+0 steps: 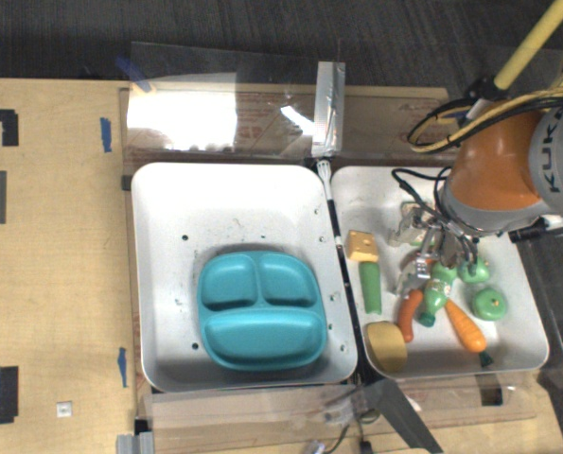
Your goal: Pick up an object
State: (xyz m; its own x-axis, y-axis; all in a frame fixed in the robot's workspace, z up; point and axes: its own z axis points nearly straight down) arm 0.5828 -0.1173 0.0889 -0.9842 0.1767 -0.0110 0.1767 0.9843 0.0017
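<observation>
My gripper (421, 269) reaches down into the right bin (532, 348), below the orange wrist band. It hovers over a cluster of toy foods: a red-orange piece (409, 316), a small green piece (432, 303) and an orange carrot (464, 325). A green apple (489, 303) and another green piece (474, 272) lie just right of it. To its left are a tan block (361, 246), a green stick (371, 288) and a tan bread-like piece (387, 344). Whether it touches any of them cannot be made out.
The left bin (158, 253) holds a teal divided plate (260, 310). A metal divider (328, 112) stands behind the bins. Yellow and black cables (442, 126) loop behind the arm. Brown bench surface (44, 282) lies to the left.
</observation>
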